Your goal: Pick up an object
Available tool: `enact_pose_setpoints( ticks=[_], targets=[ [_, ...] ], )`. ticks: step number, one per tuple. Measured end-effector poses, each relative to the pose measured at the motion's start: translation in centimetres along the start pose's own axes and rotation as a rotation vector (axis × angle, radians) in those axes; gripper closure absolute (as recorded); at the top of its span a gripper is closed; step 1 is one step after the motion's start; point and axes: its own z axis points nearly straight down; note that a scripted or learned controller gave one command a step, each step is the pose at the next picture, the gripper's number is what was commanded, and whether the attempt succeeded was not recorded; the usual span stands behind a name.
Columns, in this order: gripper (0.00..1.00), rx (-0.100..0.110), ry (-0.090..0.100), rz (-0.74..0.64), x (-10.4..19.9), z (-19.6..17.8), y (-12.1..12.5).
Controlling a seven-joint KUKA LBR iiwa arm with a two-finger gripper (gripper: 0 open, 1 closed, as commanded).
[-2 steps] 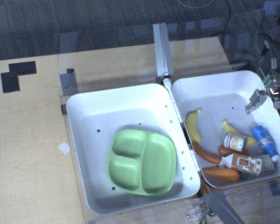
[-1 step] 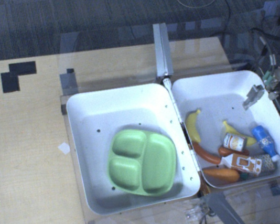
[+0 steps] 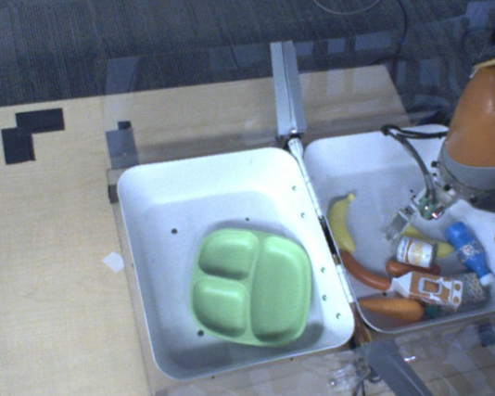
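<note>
Pincer low in right bin, just above small jar; grip state unclear. 2 bins, 1 green tray, 1 banana, 1 blue bottle

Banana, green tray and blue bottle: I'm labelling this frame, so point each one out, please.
Banana (image 3: 340,223), camera view, middle of its curved body.
Green tray (image 3: 252,285), camera view, ridge between its compartments.
Blue bottle (image 3: 467,247), camera view, its label.

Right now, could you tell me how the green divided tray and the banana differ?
The green divided tray is broad, with three compartments; the banana is slim and curved. The tray lies alone in the left bin; the banana lies along the left wall of the right bin, near other items. Both rest flat.
</note>
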Motion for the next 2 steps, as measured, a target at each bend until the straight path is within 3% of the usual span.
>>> enact_pose_setpoints(
  ticks=[1, 2],
  targets=[
    [1.0, -0.006, 0.0, -0.002, 0.0, -1.2, 0.3],
    [1.0, 0.007, 0.004, 0.201, -2.0, -10.7, 1.7]
  ],
)
